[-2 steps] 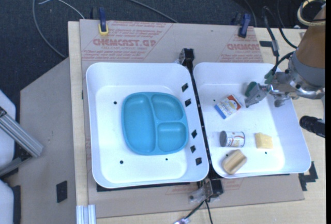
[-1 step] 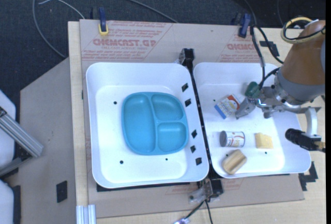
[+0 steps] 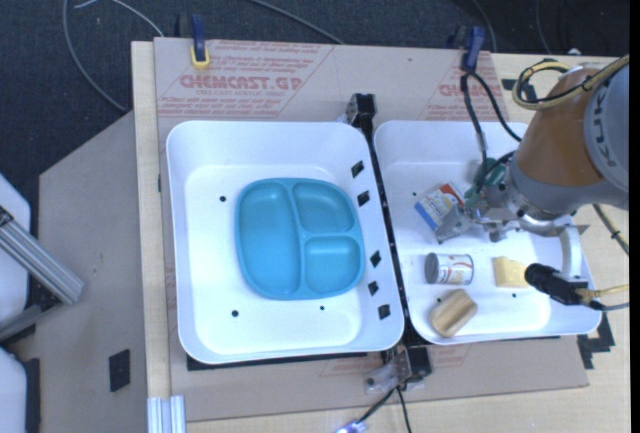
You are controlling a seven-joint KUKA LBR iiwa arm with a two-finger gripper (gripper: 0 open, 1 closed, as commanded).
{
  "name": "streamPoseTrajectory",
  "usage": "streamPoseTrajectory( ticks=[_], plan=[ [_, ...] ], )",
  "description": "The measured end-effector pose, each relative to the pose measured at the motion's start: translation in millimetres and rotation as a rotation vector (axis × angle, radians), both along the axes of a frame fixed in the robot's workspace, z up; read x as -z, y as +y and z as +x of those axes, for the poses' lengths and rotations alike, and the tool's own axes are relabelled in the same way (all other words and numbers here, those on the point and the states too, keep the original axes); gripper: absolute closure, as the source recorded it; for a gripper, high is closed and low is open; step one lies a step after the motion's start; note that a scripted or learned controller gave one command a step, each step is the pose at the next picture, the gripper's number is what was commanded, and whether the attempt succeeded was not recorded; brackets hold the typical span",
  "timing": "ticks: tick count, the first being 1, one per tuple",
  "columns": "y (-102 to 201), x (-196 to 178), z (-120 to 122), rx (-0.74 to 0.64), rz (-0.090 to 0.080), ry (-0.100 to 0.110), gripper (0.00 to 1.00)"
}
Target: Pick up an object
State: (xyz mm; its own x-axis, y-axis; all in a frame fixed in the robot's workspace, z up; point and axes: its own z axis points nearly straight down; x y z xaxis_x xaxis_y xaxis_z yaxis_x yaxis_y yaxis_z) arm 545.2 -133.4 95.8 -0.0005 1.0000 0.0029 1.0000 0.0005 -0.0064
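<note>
Down in the right white bin (image 3: pixel 420 146), a blue-and-white crumpled packet (image 3: pixel 437 204) lies right beside the claw (image 3: pixel 472 219); how wide the claw stands, cannot tell. Just below sit a small silver-capped cylinder tin (image 3: pixel 450 269), a yellow sponge block (image 3: pixel 509 271) and a tan wooden block (image 3: pixel 452 311). The left white bin (image 3: pixel 200 146) holds a blue sectioned plastic plate (image 3: pixel 299 237).

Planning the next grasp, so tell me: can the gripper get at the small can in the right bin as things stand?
Probably yes. The can lies on its side with bare bin floor around it, apart from the wooden block and yellow piece; the gripper hangs just above.
</note>
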Motion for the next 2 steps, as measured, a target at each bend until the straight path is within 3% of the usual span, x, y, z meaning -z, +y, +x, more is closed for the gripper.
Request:
streamPoseTrajectory(
  ticks=[1, 2],
  plan=[
    [1, 12, 0, 0.001, -0.001, -0.002, 0.00],
    [0, 0, 1, 0.002, 0.000, -0.005, 1.00]
  ],
)
